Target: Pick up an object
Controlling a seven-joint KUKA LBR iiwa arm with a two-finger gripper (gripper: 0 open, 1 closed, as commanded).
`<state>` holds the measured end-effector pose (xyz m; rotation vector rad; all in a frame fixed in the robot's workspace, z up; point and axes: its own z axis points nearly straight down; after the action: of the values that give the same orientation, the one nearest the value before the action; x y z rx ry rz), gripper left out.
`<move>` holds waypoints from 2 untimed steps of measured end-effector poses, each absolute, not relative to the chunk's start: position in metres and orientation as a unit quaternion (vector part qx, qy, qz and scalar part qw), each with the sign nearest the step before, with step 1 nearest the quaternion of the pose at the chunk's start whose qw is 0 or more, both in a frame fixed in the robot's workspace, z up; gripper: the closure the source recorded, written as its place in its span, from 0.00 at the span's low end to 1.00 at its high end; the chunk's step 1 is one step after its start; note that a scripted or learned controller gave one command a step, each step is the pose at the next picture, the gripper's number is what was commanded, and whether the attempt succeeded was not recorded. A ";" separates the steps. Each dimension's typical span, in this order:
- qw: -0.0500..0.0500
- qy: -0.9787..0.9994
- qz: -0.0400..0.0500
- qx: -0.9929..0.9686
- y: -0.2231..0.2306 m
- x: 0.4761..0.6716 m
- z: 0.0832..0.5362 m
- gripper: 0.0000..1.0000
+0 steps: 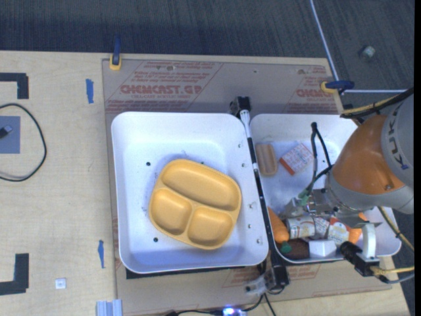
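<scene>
Beside the claw (309,228) (right bin (287,131)) lies an orange object (279,231).

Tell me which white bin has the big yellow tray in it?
The left bin holds the yellow tray. The right bin has small things instead, and the arm reaches into it.

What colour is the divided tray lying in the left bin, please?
Yellow: the tray shows clearly in the camera view.
</scene>
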<state>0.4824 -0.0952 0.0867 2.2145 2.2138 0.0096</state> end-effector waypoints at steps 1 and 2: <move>0.006 0.706 0.002 0.708 -0.094 0.482 0.087 0.00; 0.008 0.707 0.004 0.708 -0.093 0.484 0.097 1.00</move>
<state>0.4841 -0.0935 0.0972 2.2121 2.2094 0.0122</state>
